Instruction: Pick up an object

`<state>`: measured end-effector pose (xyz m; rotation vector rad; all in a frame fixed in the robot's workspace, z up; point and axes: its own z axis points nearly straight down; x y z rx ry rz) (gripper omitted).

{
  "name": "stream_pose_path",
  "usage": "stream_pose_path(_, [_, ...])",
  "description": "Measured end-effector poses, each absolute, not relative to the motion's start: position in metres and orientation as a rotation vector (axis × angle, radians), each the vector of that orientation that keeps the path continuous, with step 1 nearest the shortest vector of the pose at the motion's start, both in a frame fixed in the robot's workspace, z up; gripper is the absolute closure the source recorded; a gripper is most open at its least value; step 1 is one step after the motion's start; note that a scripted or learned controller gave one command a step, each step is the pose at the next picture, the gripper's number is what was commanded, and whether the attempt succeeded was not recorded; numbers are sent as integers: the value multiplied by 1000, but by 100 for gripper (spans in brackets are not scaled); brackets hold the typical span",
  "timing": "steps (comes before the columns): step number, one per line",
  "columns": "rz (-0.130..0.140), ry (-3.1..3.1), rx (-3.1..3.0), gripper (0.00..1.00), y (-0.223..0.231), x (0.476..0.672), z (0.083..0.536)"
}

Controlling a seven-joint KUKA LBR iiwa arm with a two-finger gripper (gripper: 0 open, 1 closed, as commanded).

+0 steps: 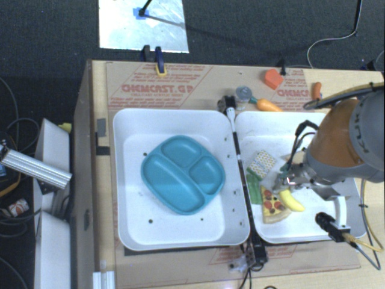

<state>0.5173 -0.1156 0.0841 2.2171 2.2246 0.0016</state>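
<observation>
The right bin [264, 128] holds several toy foods. A yellow banana [293, 201] lies beside a pizza slice [274, 209], with a green piece [255, 192] to their left and a pale checkered square [263, 161] further back. My gripper [288, 180] hangs low over the middle of this bin, just behind the banana and right of the checkered square. The arm's orange band [334, 138] rises to the right. In the left bin [135, 221], a blue divided plate [182, 173] lies flat.
Behind the bins, an orange block [272, 79], a toy carrot [268, 106] and a small orange piece [316, 90] lie on the bench. A black divider clip [230, 108] sits between the bins at the back.
</observation>
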Motion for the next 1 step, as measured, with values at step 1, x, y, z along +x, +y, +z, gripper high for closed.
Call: stream_pose_path(1, [5, 2225, 2216, 100, -24, 515, 185])
